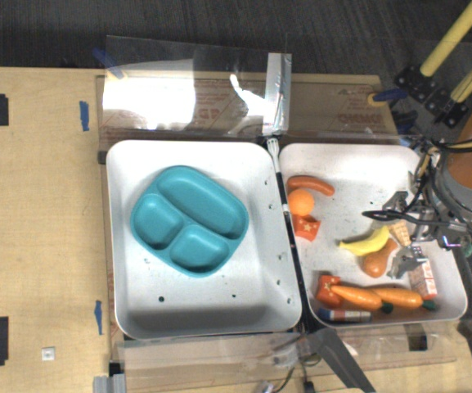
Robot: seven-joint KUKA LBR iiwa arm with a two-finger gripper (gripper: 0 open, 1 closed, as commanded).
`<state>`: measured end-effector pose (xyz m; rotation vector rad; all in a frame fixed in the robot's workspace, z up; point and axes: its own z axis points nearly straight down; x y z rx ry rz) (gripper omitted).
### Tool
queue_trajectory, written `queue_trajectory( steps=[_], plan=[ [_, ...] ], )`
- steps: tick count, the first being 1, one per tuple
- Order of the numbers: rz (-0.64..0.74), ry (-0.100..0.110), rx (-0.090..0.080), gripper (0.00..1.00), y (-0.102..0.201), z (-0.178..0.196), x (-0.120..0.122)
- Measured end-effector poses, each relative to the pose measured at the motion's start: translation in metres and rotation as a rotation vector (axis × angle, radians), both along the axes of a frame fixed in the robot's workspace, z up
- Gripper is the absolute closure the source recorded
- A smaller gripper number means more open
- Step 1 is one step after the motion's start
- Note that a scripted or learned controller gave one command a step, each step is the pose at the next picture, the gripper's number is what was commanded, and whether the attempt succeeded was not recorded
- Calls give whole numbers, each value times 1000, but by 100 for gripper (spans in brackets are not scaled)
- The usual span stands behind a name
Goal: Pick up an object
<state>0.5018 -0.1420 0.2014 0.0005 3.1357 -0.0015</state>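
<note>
A teal divided plate point(189, 219) lies in the left bin point(129, 301); toy food fills the right bin point(358, 158).

One fixed overhead view, slanted down (both bins point(278, 219) framed)

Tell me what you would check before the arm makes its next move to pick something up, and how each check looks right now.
1. Gripper over the right bin, where the toys lie: ok.
2. A target lies close: the yellow banana sits just beside it: ok.
3. Gripper holds something: cannot tell, cables clutter the spot.
4. Target stands apart: not ok, the banana touches an orange pear-shaped piece.
5. Teal divided plate in the left bin is out of the way: ok.
</note>
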Motion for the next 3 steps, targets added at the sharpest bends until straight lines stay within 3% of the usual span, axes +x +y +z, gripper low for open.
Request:
queue_trajectory(
  steps=[1, 2, 3],
  plan=[
    [131, -24, -8, 0, -2, -94, -11],
    [284, -11, -6, 0, 4, -112, 9],
    [354, -17, -7, 0, 41, -111, 9]
  ],
)
